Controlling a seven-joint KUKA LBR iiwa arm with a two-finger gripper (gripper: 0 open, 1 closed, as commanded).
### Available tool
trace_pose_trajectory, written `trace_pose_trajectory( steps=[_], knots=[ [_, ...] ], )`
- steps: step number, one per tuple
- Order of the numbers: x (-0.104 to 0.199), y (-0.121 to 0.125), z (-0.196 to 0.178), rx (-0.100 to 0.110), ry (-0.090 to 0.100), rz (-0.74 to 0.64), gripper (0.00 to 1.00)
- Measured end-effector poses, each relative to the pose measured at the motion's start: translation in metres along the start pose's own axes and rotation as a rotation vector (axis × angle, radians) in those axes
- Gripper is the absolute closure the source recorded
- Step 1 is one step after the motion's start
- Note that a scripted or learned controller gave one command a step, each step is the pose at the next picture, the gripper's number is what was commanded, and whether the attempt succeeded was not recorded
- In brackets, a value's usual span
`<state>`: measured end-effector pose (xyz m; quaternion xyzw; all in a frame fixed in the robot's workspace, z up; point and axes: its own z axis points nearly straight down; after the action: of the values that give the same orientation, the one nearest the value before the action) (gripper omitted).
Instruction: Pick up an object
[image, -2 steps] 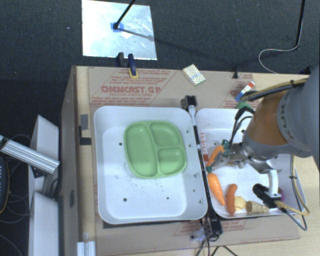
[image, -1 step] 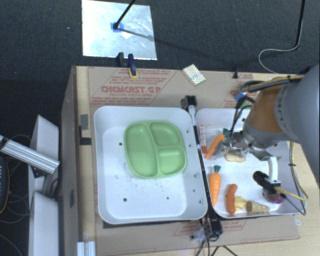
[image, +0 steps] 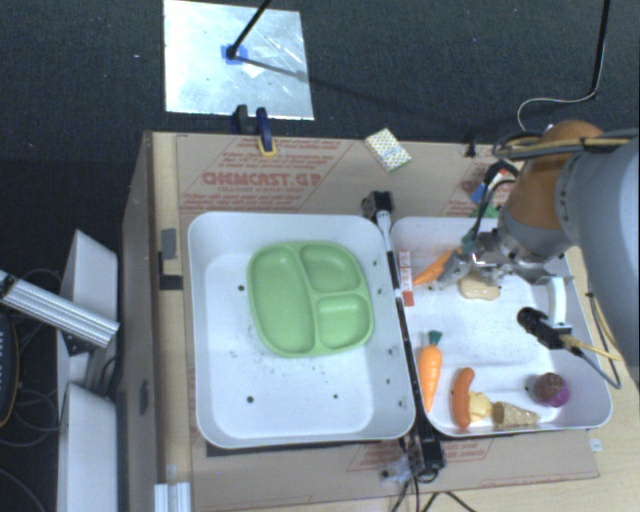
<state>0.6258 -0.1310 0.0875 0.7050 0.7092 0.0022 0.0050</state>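
Arm (image: 535, 215) near beige lump (image: 480, 289) — grasp hidden under wrist, cannot tell — carrot (image: 435, 268) beside.

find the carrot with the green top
Camera view: the carrot with the green top lies in the right bin by its left wall, beside an orange sausage-shaped toy.

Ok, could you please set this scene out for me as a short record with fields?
left bin: green divided plate
right bin, near side: carrot, orange sausage-like piece, pale wedge, purple round thing
right bin, far side: orange piece, beige piece
gripper: low over the far side, right by the beige piece
grasp: cannot tell
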Motion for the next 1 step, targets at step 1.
trace_pose_trajectory(
  steps=[1],
  knots=[
    [-0.0318, 0.0382, 0.0045, 0.039, 0.011, -0.006, 0.0]
  ],
)
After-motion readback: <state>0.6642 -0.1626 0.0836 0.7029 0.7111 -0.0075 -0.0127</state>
